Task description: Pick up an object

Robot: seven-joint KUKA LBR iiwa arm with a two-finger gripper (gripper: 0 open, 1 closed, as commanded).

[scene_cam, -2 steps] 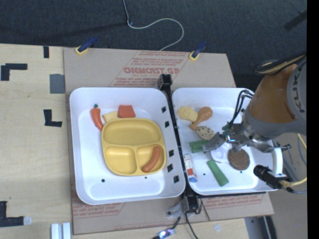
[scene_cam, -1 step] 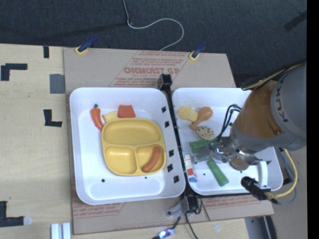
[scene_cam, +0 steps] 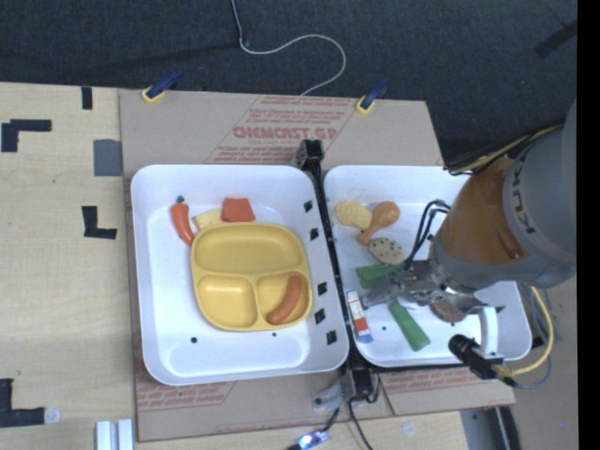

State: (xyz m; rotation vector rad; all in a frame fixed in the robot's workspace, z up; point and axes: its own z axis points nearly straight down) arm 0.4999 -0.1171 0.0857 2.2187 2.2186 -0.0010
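Cardboard covers the bench, carrying two white bins side by side. Left bin: a yellow divided tray holding a sausage, with a carrot and an orange block beside it. Right bin: the gripper is low among green pieces, near a chicken drumstick and a cookie. Whether the jaws are spread or pinching anything cannot be told.

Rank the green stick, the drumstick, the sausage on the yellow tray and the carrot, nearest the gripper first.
From the gripper:
1. Green stick, right bin, just below it.
2. Drumstick, right bin, top.
3. Sausage, left bin, on the yellow tray.
4. Carrot, left bin, far corner.
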